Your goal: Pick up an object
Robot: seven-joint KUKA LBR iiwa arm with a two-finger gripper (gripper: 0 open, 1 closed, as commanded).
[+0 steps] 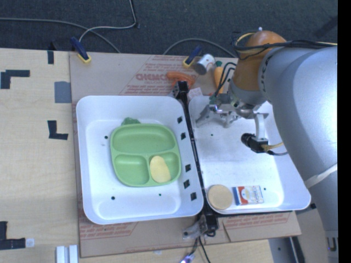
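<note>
Two bins: left bin (90, 147) holds a green tray (145, 141) with a yellow piece (159, 169) at its 5 o'clock; right bin (274, 199) holds a round disc (220, 196) and small packet (248, 194) at 6 o'clock. Gripper (222, 114) at 12 o'clock, grip state: cannot tell. Advice: drop straight over the disc. Cardboard (153, 78) print unreadable.

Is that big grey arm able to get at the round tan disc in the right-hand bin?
Probably yes. The round tan disc lies uncovered in the near corner of the right bin, beside a small card; the gripper is over the same bin.
</note>
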